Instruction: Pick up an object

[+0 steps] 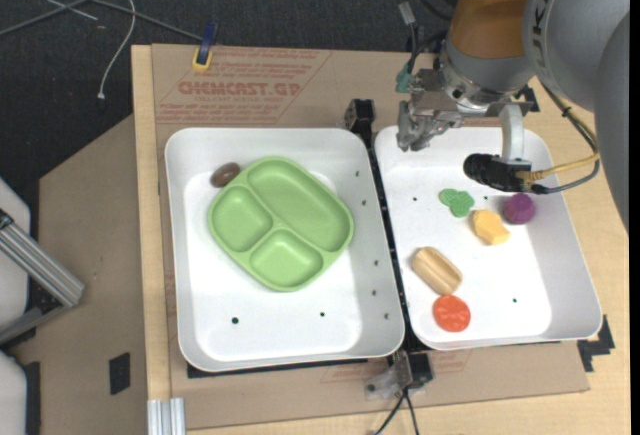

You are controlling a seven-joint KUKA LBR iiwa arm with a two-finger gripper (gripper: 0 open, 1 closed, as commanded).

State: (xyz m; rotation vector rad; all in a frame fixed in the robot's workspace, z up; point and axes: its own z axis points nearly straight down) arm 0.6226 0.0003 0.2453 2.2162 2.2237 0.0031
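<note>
the arm (540,13) is reaching in from the right with the gripper (415,135) hanging over the upper left corner of the right bin (560,313), and nothing is showing between its fingers; whether they are parted or closed i cannot tell from this slant. the pickable things are lying lower in that bin: a green piece (457,202), a yellow block (489,226) just beside a purple ball (518,208), a tan bread roll (436,269) and, touching it below, a red tomato (451,313). the left bin (190,253) is carrying a green divided plate (280,221) with a small brown item (225,174) at its upper left edge. this is looking like the approach step, no grasp made yet. the next move is calling for travelling toward one item, the green piece being nearest, centring over it and descending without nudging its neighbours.
</note>
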